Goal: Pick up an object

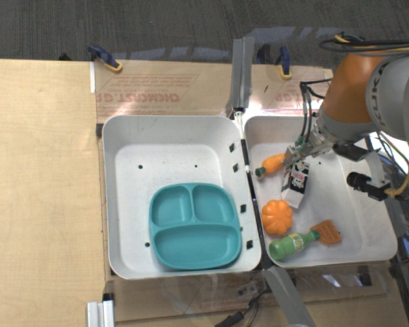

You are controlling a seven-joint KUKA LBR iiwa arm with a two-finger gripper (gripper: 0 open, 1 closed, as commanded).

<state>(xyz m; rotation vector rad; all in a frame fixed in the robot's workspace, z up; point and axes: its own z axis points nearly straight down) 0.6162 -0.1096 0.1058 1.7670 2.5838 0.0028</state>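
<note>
A teal divided plate [195,225] with three compartments lies flat in the left white bin [123,182], toward the bin's near edge. The right white bin [368,247] sits just beside it, the two touching along a shared middle rim. Both bins rest on a sheet of brown cardboard [157,90] printed with red lettering — seen upside down. Two blue-and-yellow clamps [103,56] grip the cardboard's far edge. To the left lies a pale wooden benchtop [37,182]. Beyond it all — dark grey carpet [157,12].
</note>
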